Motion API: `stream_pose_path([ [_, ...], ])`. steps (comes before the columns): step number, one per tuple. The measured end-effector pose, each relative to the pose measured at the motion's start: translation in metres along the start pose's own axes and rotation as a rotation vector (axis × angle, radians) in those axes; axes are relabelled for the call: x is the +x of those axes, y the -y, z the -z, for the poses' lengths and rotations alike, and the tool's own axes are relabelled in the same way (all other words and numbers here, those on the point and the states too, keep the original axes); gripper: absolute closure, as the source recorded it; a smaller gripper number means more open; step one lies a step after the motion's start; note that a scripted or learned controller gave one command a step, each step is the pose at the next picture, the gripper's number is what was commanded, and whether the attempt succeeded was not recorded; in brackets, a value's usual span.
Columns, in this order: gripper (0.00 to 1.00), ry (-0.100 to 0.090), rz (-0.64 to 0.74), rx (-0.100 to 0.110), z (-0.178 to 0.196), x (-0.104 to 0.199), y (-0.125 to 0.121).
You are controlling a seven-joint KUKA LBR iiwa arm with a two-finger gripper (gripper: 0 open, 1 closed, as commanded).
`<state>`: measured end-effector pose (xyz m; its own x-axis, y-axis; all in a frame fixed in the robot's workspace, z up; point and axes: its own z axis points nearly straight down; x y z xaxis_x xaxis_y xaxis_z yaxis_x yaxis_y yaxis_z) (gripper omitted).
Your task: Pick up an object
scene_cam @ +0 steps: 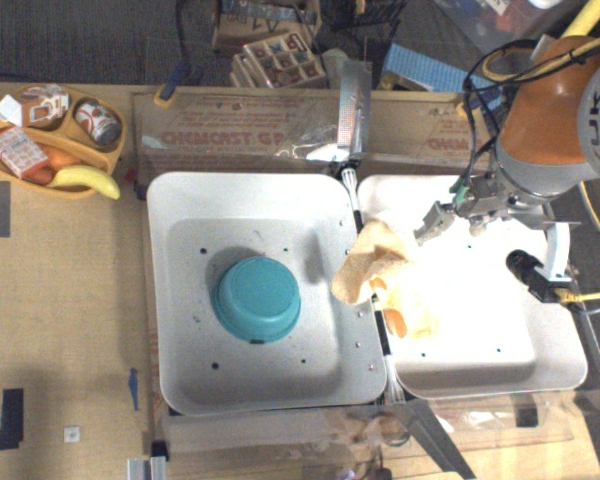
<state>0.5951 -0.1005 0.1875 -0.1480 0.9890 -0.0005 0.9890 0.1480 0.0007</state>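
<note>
A teal bowl (258, 298) lies upside down in the middle of the left bin (180, 228). A tan cloth (368, 263) is draped over the divider between the two bins, mostly on the right bin's (550, 363) left side. A small orange object (394, 320) lies just below the cloth in the right bin. My gripper (438, 220) hangs over the upper part of the right bin, a little to the right of and above the cloth. I see nothing held in it.
A yellow tray (0, 153) with a banana (85, 179) and play food sits at the far left of the bench. Cardboard (240, 133) lines the back edge behind the bins. Boxes and cables crowd the floor beyond.
</note>
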Motion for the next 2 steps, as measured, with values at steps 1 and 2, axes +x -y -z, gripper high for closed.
stream_pose_path([
  [1, 0.0, 0.003, 0.088, -0.013, -0.096, -0.009, 0.001],
  [2, 0.0, 0.004, 0.073, -0.009, -0.097, -0.022, -0.072],
])
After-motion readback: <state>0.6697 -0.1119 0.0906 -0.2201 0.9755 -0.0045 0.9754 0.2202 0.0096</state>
